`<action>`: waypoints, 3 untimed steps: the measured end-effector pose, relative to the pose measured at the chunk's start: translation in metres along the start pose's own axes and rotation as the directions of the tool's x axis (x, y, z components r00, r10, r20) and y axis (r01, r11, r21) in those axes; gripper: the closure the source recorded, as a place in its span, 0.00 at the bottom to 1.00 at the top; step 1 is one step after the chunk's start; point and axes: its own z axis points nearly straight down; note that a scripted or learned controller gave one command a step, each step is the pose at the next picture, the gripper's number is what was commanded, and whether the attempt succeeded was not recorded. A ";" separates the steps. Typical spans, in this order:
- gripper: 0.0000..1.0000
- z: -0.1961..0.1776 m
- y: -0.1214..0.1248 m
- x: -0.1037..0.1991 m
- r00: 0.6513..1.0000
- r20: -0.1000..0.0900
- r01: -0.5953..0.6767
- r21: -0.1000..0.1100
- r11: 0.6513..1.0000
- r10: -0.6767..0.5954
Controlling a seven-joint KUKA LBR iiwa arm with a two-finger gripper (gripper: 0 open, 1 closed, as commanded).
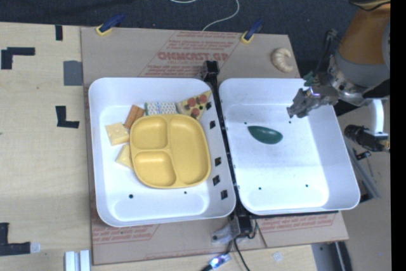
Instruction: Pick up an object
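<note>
From above, two white bins sit side by side: the left bin (101,136) holds one yellow divided plate (170,150) with several small flat pieces, too jumbled to count, tucked along its upper and left edges, and the right bin (330,190) holds a single dark green object (264,134) lying flat in its upper middle. The one gripper (297,109) hangs over the right bin's upper right part, nothing between its fingertips, and whether they stand apart or together cannot be told. The green object lies near the fingertips, below and to their left, not touching them.
</note>
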 end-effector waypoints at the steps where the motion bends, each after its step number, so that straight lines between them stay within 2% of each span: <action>1: 1.00 0.005 0.020 0.047 1.000 0.001 -0.001 0.001 1.000 0.001; 2: 1.00 0.018 0.020 0.084 1.000 0.002 -0.003 0.003 1.000 0.003; 3: 1.00 0.022 0.018 0.092 1.000 0.003 -0.006 0.003 1.000 0.006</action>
